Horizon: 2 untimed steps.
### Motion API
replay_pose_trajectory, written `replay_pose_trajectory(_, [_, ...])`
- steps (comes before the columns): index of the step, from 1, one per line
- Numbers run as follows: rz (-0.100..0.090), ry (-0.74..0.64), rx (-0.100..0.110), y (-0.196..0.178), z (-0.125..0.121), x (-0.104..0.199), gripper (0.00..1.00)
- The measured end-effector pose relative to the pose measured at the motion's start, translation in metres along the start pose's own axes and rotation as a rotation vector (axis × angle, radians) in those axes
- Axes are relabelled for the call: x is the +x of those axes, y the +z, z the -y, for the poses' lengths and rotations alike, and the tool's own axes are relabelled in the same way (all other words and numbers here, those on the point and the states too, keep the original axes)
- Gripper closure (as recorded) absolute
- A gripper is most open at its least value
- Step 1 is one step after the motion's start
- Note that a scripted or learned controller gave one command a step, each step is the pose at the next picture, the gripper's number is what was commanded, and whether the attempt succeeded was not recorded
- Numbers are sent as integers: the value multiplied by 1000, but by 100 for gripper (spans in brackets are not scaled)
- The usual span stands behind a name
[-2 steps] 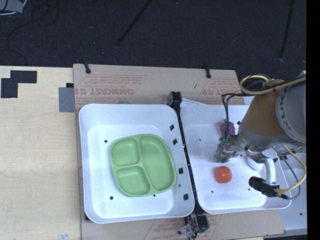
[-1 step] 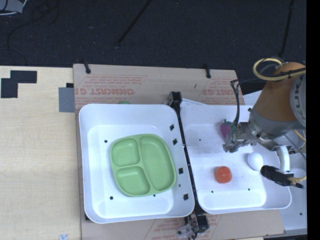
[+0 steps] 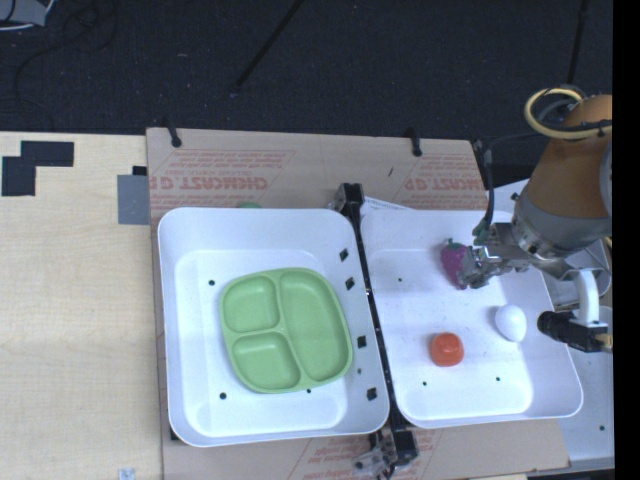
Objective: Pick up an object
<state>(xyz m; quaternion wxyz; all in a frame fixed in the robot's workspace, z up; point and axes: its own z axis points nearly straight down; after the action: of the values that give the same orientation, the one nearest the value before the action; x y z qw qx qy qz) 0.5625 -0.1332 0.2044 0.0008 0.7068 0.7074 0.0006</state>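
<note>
In the right bin lie three small objects: a purple one toward the back, an orange-red one near the middle front, and a white egg-shaped one to the right. My gripper reaches in from the right and sits low, right against the purple object's right side. The gripper body hides whether the purple object is between its tips. The orange-red object and the white one lie apart from the gripper.
The left bin holds a green divided plate. A black divider runs between the bins. The arm's grey body with its orange band overhangs the right bin's far right corner. Bare bench lies to the left.
</note>
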Motion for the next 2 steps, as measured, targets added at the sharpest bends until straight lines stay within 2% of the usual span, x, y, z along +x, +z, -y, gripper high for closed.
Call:
replay_pose_trajectory(1, [0,-1,2,-21,0,-1,100])
replay_pose_trajectory(2, [-3,-3,6,-14,5,55,100])
